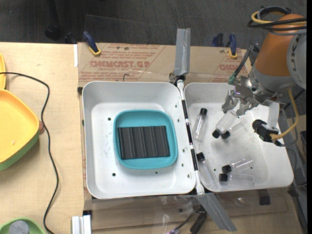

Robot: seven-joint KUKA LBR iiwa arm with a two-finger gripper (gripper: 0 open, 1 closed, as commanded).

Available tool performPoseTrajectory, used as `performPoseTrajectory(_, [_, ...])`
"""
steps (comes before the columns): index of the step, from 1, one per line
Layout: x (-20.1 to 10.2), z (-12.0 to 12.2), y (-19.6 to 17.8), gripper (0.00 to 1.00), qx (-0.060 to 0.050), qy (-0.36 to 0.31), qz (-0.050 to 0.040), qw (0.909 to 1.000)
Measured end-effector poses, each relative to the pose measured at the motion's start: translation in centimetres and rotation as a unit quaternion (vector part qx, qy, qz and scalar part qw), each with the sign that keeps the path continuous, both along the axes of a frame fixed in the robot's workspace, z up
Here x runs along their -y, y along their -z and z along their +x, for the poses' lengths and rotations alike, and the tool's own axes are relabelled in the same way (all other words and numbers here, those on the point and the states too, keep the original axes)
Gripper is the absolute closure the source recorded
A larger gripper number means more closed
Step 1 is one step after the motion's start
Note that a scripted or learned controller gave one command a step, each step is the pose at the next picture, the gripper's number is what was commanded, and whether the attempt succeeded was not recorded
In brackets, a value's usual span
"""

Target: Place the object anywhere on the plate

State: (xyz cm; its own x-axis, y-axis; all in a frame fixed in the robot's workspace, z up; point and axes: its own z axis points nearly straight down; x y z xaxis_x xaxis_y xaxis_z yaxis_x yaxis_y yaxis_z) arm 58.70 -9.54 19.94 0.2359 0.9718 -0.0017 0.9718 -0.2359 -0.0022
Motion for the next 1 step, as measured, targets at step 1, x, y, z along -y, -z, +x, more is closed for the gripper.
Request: performPoseTrajectory(1, [0.0, 0.0, 0.0, 0.0, 0.0, 0.0, 0.0, 1.0])
